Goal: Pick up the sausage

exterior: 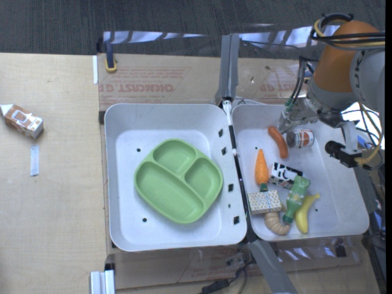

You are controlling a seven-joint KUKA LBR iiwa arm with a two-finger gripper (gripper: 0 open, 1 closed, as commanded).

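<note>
I am looking down on the worktop (49, 225) with its two white bins side by side. The left bin (122, 225) is holding a green divided plate (178, 180), lying flat near the bin's middle.

The right bin (343, 207) is carrying the clutter. The sausage (278, 141) is lying in its upper part, reddish-orange, slanted from upper left to lower right. Just beside it on the right a small can (302, 139) is lying on its side. Below the sausage a carrot (261, 166) is pointing tip-up, and a black-and-white carton (285, 172) is sitting just right of the carrot. Lower down I am seeing a speckled box (264, 203), a green bottle (295, 196), a banana (305, 212) and a tan curled piece (277, 224) crowded together near the bin's front wall.

The arm is reaching in from the right, its orange band (340, 57) over the bin's far corner. The gripper (290, 120) is hanging just above the sausage's upper end, close to the can. I cannot tell how it is set, and I am seeing nothing clearly held in it. The sausage is resting on the bin floor.

On the worktop far to the left a small carton (23, 120) is lying alone.
</note>
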